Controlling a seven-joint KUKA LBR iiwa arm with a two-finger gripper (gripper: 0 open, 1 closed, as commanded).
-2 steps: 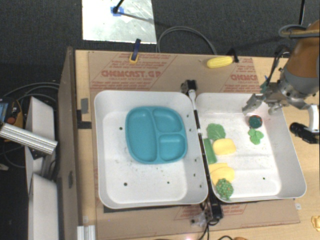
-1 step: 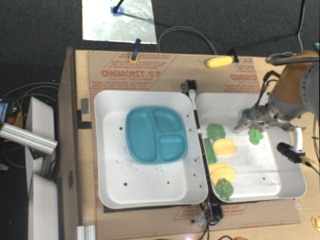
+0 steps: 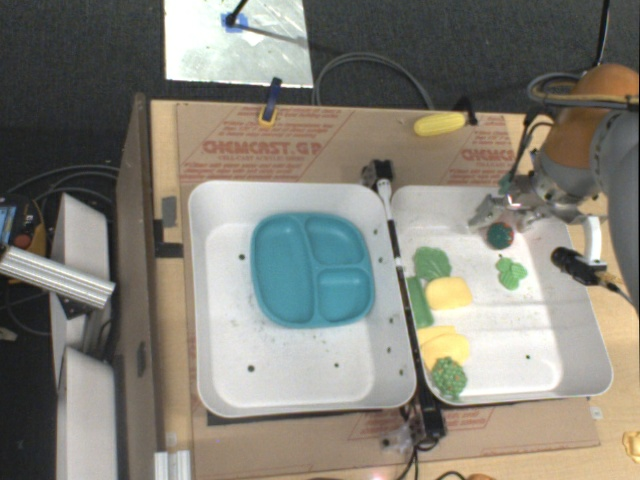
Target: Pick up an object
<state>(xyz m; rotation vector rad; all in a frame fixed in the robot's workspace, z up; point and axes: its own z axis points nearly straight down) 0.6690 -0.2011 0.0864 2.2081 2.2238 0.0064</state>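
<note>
**Object under the gripper, right bin**

The object in question – a small round thing (image 3: pixel 499 235), dark green with a reddish patch – sat near the far edge of the right bin, directly below the gripper. From where I stood, going left to right: the left bin (image 3: pixel 225 368) held a blue divided plate (image 3: pixel 311 269), lying flat at about its middle, three compartments showing. A black divider strip (image 3: pixel 395 258) ran between the two bins. Just right of it, in the right bin (image 3: pixel 570 358), lay a cluster along the near-left side – a green leafy piece (image 3: pixel 432 263), a yellow piece (image 3: pixel 449 293) touching it below, another yellow piece (image 3: pixel 446 346) further toward the front, and a knobbly green piece (image 3: pixel 449 377) at the front edge. A smaller green piece (image 3: pixel 511 272) lay apart, toward the middle of that bin.

The gripper (image 3: pixel 510 211) hung over the far part of the right bin, its metal fingers (image 3: pixel 486 214) splayed apart, the round object just beneath them and not visibly clamped between them. The arm (image 3: pixel 580 148) came in from the right, grey with its orange band. On the bench beyond the bins lay a yellow item (image 3: pixel 439 123).
</note>
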